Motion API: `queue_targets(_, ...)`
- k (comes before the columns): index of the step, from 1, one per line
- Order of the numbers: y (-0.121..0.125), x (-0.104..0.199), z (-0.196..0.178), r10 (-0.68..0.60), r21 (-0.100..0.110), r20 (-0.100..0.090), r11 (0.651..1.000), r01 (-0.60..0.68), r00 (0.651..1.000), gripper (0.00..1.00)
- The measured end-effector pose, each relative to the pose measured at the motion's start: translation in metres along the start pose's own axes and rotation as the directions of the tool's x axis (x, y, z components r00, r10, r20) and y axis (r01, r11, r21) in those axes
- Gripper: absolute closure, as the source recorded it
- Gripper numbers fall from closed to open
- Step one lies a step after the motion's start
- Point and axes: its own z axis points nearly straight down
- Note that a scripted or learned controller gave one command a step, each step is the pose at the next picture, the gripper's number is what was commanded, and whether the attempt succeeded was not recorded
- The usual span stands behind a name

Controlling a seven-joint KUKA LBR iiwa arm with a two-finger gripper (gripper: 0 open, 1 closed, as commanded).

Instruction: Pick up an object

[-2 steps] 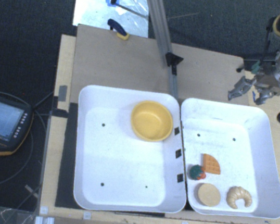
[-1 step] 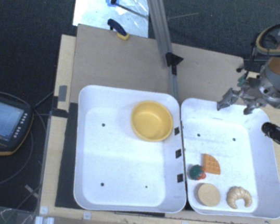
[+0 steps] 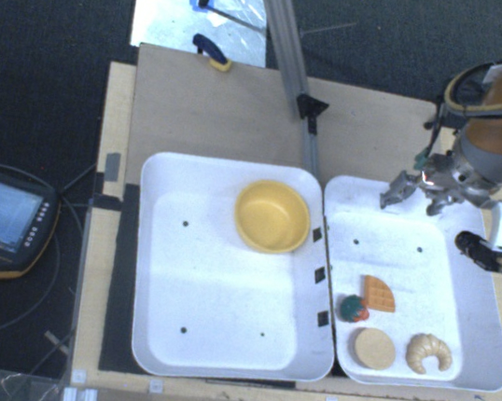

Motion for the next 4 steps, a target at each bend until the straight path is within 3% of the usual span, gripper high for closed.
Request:
queue_targets(1,-0.01,0.001,0.055,0.0,0.002,-0.001,1.0,0.0,1.0,0.0)
queue_targets(2,-0.009,0.0,0.042,0.0,-0.003,0.0,1.0,0.0,1.0,1.0)
queue_targets(4,-0.015,-0.005,-0.066,-0.001,-0.006,0.001,1.0,0.001,1.0,1.0)
